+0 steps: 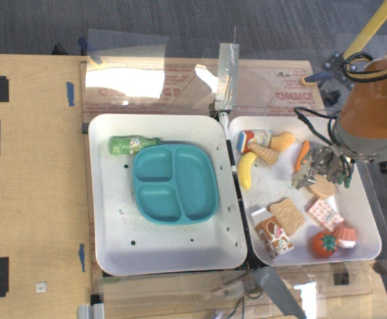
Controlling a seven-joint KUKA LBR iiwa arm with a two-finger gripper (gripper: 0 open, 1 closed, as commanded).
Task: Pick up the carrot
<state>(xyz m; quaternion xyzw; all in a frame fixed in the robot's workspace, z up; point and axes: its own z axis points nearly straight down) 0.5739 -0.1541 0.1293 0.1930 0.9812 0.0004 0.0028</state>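
Note:
The carrot (pixel 303 155) is a slim orange piece lying slantwise in the upper middle of the right bin (pixel 368 212). My gripper (pixel 322 170) hangs low over that bin, just right of and slightly below the carrot, close to its lower end. The grey arm with its orange band (pixel 374 108) reaches in from the right above it. Nothing shows clearly held in the gripper, and its metal body hides the spot underneath.
Around the carrot lie a banana (pixel 246 170), a cone (pixel 265 153), a small can (pixel 249 140), a tan disc (pixel 323 190), a cracker (pixel 287 214), a brown carton (pixel 274 236), a tomato (pixel 323 244) and a pink cupcake (pixel 345 234). The left bin (pixel 101 198) holds a teal divided plate (pixel 175 181) and a green bottle (pixel 132 144).

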